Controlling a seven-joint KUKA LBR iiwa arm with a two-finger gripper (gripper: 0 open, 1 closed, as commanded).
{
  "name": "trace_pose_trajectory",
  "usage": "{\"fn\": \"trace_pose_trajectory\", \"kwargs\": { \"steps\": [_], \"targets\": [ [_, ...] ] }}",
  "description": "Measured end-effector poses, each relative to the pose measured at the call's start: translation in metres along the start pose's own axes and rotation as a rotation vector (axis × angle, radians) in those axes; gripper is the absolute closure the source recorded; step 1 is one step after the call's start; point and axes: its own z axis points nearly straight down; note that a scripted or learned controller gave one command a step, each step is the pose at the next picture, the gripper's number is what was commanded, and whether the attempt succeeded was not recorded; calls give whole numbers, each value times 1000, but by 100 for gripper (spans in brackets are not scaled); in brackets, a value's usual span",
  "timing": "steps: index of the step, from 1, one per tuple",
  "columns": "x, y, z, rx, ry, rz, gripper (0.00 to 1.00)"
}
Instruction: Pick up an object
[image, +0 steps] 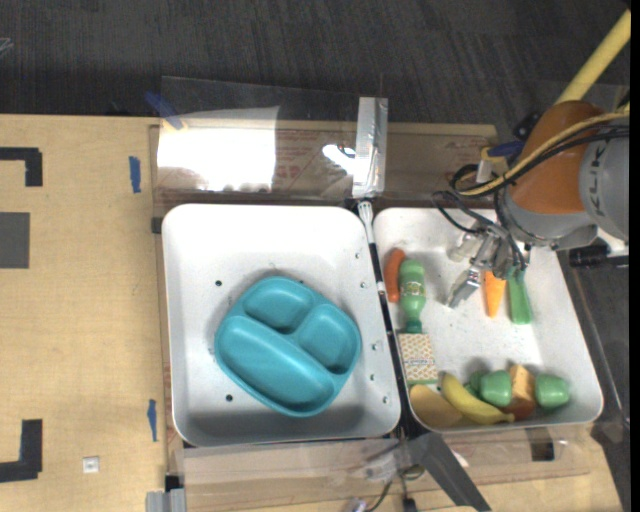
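Teal plastic is filling the left bin (185, 250) as a divided plate (288, 343). We are hanging our gripper (478, 270) over the far part of the right bin (575, 345), its metal fingers spread apart with nothing between them. A small carrot (494, 294) and a green stick (518, 299) are lying just right of the fingertips, and a green bottle (411, 295) is lying left of them. A banana (467, 399) is resting among toy food at the near edge.

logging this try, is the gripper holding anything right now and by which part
Nothing is held. The gripper hangs open over the right bin, beside the toy carrot, with nothing between its fingers.
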Motion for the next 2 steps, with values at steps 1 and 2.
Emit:
{"fn": "trace_pose_trajectory", "kwargs": {
  "steps": [1,2],
  "targets": [
    [49,-21,-2,1,0,26,0],
    [56,-4,-2,2,-2,-52,0]
  ]
}}
